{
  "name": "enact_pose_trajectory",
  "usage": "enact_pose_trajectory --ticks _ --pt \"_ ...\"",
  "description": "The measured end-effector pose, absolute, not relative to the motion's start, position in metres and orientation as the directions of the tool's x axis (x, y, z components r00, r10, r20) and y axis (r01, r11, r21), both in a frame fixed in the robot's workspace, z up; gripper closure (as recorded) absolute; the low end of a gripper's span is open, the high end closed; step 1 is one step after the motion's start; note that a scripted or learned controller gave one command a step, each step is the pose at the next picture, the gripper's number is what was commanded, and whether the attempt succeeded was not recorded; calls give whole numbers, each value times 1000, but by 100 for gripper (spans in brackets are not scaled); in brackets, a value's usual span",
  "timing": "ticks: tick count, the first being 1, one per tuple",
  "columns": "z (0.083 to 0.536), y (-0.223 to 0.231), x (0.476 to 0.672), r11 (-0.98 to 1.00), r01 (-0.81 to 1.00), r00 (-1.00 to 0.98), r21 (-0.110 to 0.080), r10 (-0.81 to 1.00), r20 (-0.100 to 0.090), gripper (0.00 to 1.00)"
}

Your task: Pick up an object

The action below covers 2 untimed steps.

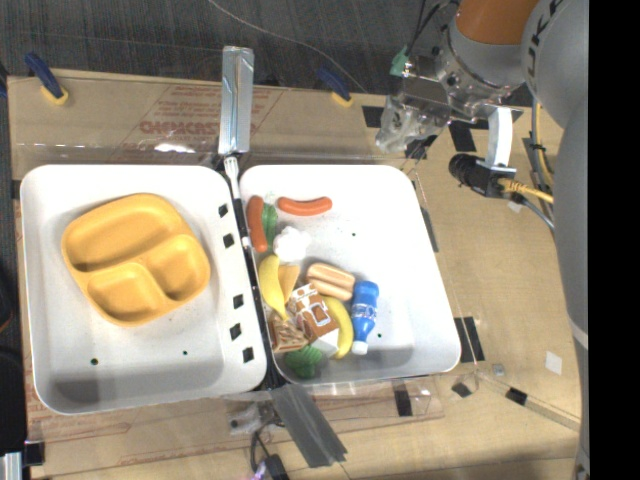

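Bench: a tan wooden bench top with a brown cardboard sheet under two bins, blue clamps at its far edge.
Arm: the grey robot arm with an orange band enters from the upper right and hangs above the bench beyond the far right corner of the right bin.
Left bin: a shallow white plastic bin on the left, holding one item.
Right bin: a shallow white plastic bin touching the left one along a black-clipped seam; its objects are heaped toward its left and near side.
Tray: a yellow plastic divided tray with three compartments, lying flat in the far half of the left bin.
Gripper: the metal two-finger gripper sits outside the right bin, just past its far right corner; nothing is between its fingers, and how far apart they stand cannot be told.
Banana: a yellow toy banana in the heap, beside the seam.
Sausage: an orange-red toy sausage lying alone near the far wall of the right bin.
Hot dog: a tan toy hot dog bun at the middle of the heap.
Bottle: a small blue bottle with a white cap at the right edge of the heap, cap toward the near wall.
Carrot: a red-orange toy carrot alongside the seam, touching a white lump.
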State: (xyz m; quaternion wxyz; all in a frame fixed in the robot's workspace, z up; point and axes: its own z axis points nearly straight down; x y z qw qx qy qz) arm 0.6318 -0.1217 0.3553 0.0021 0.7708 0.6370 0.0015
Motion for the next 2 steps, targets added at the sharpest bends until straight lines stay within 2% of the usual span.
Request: enact_pose_trajectory --ticks 1,2 --pt "360 -178 657 -229 974 229 -2 974 -1 100" --pt "499 -106 657 -210 978 210 9 978 2 100"
